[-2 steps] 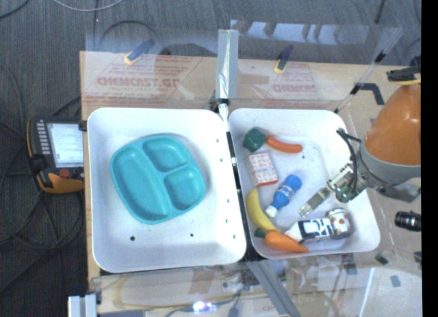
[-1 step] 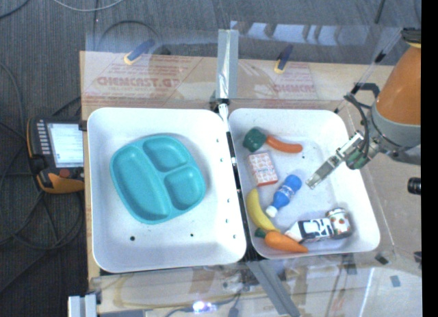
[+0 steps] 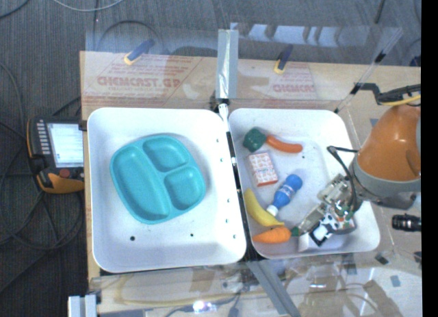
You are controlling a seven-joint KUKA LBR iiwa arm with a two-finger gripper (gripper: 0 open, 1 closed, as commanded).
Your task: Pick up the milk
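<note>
End effector (image 3: 327, 221) low in right bin (image 3: 356, 244), grip state unclear, milk (image 3: 263, 169) well apart.

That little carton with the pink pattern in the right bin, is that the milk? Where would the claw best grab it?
Probably yes. The milk carton lies flat on the bin floor, so coming straight down from above looks best. I'd pinch it across its narrower width, at its two long edges, mid-length. The green block sits close to its upper end and the banana just below, so the long sides look freer for the fingers.
</note>
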